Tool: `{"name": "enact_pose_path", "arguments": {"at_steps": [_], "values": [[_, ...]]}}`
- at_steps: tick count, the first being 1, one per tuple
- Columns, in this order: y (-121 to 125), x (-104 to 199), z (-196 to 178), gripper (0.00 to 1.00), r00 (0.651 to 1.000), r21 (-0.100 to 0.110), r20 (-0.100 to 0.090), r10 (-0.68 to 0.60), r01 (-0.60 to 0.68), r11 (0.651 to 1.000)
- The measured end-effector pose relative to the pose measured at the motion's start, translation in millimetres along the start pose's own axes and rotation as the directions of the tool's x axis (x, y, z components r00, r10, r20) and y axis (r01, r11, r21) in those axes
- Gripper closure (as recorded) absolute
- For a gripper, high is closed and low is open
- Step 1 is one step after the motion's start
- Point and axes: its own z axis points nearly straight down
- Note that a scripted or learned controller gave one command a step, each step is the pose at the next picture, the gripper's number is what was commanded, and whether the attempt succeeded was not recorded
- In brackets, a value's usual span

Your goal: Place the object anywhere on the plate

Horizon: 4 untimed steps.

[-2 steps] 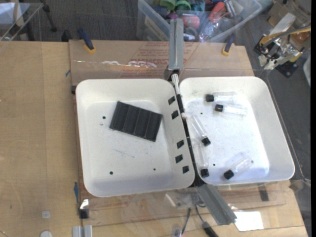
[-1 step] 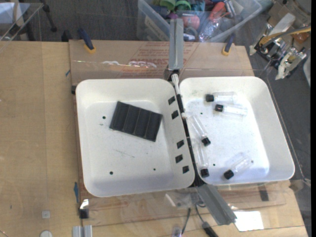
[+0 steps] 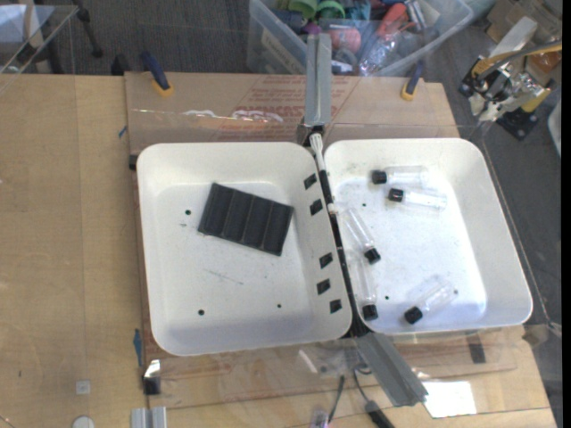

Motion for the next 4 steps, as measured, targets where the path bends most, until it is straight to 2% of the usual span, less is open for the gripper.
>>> {"name": "enact_pose_path", "arguments": {"at_steps": [1, 2, 3, 4], "values": [[-0.1, 0.1, 0.4, 0.0, 1.0, 0.001, 0.0, 0.0, 0.0, 1.0], [-1.4, 1.7, -9.8, 1.0, 1.0, -0.001, 0.001, -0.007, 0.007, 1.0], [-1.7, 1.9, -9.5, 0.0, 1.0, 0.0, 0.002, -0.007, 0.007, 1.0], [-2.9, 3.5, -19.6, 1.0, 1.0, -0.002, 0.002, -0.015, 0.015, 1.0]]}}
